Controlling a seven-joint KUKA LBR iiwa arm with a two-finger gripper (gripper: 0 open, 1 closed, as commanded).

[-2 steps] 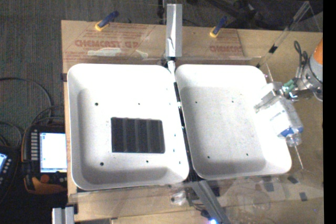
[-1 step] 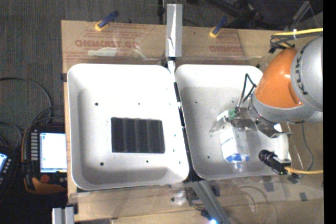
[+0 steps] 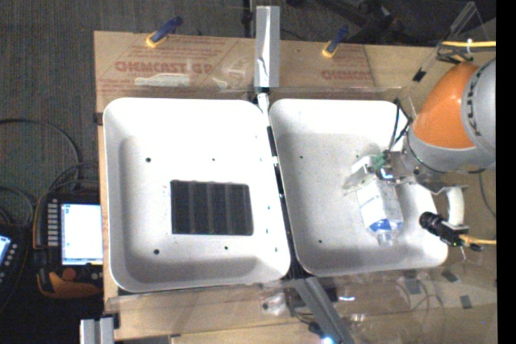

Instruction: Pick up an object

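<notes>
Since the clear plastic bottle (image 3: 380, 209) looks light and slippery, grip its middle. You cannot tell the end effector (image 3: 389, 170) state

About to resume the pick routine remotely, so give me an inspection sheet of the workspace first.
Surface: two shallow white bins, left bin and right bin, on a brown board.
Job's things: clear plastic bottle with blue cap lying in the right bin; dark ribbed rectangular tray in the left bin.
Clutter: nothing seen.
Grippers: gripper over the bottle's upper end; grasp unclear.
Cables: black cable on the floor at left.
Surroundings: handheld pendant with lit screen; two clamps.
</notes>
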